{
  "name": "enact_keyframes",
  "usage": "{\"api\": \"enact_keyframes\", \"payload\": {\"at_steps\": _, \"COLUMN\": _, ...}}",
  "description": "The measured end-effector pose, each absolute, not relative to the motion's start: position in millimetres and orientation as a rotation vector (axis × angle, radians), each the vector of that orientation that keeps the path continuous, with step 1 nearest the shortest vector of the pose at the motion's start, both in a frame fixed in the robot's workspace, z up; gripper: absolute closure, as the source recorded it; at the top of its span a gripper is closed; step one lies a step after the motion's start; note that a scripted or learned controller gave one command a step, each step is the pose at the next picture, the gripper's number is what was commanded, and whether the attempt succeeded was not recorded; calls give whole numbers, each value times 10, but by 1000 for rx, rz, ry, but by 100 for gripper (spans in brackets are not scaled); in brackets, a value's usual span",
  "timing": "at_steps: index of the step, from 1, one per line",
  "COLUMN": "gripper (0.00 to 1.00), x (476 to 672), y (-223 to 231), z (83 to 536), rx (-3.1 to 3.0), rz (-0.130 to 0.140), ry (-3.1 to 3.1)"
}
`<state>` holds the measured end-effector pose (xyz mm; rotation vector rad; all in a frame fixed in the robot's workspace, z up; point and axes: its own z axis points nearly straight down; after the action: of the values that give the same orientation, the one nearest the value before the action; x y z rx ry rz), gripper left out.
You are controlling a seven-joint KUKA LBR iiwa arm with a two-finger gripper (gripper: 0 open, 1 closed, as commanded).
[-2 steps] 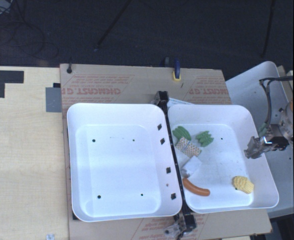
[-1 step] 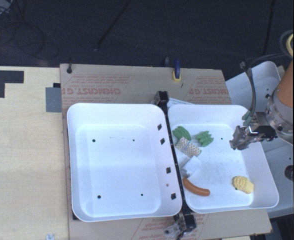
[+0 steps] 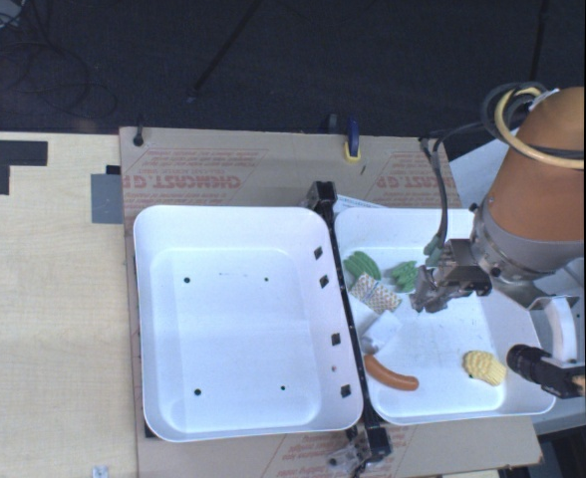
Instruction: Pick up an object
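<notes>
Camera view is looking down on both bins, so going left to right: the left bin (image 3: 233,327) is sitting there with just bare white floor showing. Past the black divider (image 3: 338,307), the right bin (image 3: 452,406) is holding all the stuff. Hugging the divider side there's a green leafy piece (image 3: 362,264), a checkered mesh-looking thing (image 3: 375,293) just below it, and an orange sausage (image 3: 391,374) lying near the front with its long axis running roughly left-right, tilted a bit.

Next over, a second green piece (image 3: 405,275) is sitting just left of the gripper (image 3: 435,292), nearly touching it from this angle. That looks like the closest candidate, so I'm guessing the coming move is about shifting a touch left and down onto it.

Whether the pincer is released or clenched, I honestly can't tell, it's a dark blur and nothing is visibly caught in it.

Further right, a yellow corn-like piece (image 3: 484,367) is lying near the front corner, well apart from the gripper.
</notes>
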<state>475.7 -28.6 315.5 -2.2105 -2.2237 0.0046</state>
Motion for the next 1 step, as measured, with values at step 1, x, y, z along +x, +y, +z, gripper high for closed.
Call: {"api": "enact_keyframes", "payload": {"at_steps": 1, "gripper": 100, "x": 5144, "y": 304, "z": 3980, "rx": -2216, "rz": -10, "ry": -2233}}
